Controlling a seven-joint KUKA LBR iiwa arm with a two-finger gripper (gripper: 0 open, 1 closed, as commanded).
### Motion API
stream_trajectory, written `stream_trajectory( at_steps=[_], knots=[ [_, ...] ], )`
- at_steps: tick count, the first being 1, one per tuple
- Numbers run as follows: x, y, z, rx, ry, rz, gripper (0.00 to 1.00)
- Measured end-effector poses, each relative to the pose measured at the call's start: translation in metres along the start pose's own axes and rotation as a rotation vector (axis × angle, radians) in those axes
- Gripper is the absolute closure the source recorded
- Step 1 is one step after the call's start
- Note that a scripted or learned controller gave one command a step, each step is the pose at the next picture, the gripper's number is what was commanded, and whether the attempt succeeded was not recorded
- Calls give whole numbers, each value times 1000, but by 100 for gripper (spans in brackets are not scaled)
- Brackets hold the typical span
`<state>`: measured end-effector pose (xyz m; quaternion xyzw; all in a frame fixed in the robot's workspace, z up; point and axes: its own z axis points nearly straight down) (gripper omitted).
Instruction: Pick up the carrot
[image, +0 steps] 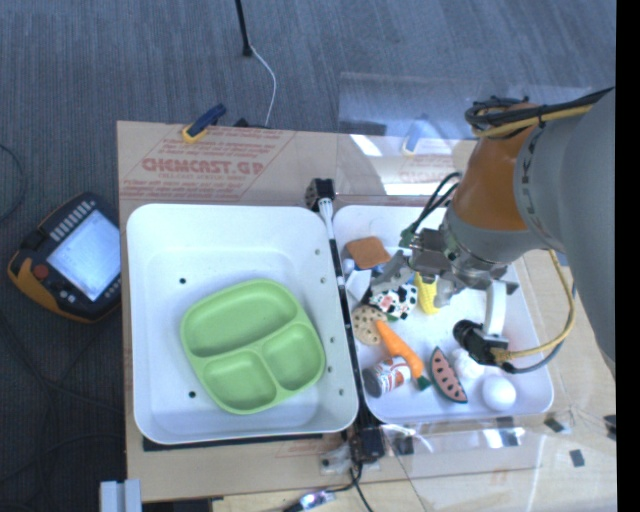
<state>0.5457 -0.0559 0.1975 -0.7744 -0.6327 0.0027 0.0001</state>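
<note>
Over the right bin, the arm's end effector hangs low among the toys.

Going left to right: the left bin holds a green divided plate; the right bin holds the carrot, lying slantwise near the bin's middle, between a cookie and a watermelon slice, with a small can just below it. A brown piece, a black-and-white toy, a yellow item and a white egg are also there. The arm's bulk hides the bin's far right corner, and I cannot tell whether the end effector is released or clenched.
</note>
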Motion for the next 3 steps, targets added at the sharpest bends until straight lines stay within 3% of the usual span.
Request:
stream_trajectory(
  at_steps=[1, 2, 3],
  knots=[
    [-56, -39, 101, 1, 3, -104, 0],
    [-55, -40, 93, 7, 2, -105, 100],
    [-17, -60, -18, 0, 2, 247, 100]
  ],
)
